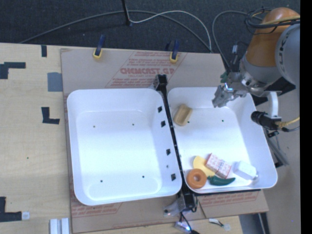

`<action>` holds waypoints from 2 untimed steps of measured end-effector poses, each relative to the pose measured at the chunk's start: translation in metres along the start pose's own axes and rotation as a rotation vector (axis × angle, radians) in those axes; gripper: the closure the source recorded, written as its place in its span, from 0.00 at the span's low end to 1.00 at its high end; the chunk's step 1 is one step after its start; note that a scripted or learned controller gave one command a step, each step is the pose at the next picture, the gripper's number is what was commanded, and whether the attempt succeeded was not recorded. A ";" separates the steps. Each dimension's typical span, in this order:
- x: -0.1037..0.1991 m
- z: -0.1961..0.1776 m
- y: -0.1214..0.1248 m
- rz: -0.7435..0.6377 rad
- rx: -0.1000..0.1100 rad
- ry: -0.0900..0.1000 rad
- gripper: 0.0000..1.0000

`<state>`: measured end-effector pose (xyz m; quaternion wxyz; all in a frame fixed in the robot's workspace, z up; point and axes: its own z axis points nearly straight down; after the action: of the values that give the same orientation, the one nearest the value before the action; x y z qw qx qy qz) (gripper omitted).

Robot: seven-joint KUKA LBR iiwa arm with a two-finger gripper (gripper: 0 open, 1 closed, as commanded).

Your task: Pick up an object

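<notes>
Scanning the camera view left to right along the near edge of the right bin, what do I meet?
Orange ring → yellow piece → red-and-white packet → white block. The green pepper overlaps, so it is left out.

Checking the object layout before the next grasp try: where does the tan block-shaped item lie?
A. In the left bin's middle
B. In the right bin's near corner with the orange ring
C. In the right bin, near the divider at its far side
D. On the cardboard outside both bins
C: the tan block lies alone in the right bin beside the divider, apart from the orange ring cluster.
</notes>
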<state>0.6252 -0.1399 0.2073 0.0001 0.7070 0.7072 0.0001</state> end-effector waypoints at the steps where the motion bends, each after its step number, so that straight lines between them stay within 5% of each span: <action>1: 0.047 0.006 -0.011 -0.003 0.001 0.001 1.00; 2: 0.097 0.011 -0.021 -0.003 0.001 0.001 1.00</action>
<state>0.6044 -0.0424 0.1959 -0.0006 0.7058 0.7084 0.0001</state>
